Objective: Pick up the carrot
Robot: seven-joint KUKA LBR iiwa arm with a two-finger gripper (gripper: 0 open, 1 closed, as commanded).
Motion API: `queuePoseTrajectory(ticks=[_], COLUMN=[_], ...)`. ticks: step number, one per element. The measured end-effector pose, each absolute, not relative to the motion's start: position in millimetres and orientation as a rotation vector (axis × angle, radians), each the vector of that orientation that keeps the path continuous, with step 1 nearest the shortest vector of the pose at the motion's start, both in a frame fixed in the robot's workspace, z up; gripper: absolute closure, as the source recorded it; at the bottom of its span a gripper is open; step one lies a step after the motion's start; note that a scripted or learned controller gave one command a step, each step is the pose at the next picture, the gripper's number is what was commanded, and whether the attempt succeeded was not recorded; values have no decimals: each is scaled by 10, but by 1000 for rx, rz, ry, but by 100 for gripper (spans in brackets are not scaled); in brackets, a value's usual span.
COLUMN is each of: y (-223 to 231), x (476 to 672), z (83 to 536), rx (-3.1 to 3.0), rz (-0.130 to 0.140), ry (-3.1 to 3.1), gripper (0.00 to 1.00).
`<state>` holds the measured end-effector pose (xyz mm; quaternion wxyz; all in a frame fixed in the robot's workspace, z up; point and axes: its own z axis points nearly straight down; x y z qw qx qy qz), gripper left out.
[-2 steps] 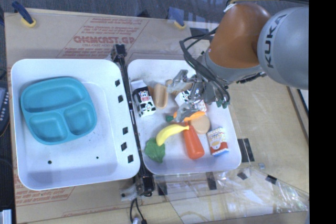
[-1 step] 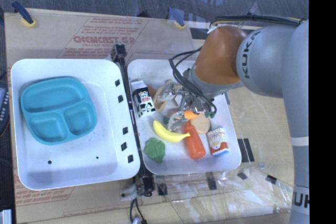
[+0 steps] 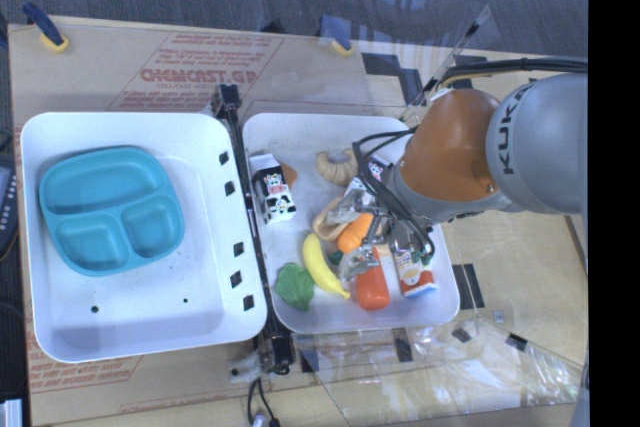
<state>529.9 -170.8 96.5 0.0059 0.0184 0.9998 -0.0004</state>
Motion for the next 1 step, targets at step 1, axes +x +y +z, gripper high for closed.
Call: queuePoseTrajectory(ticks=[1], y=[-1693], x=[5353], z=[1103], rx=[43], rz=[-4], ry=[3117], gripper=[100])
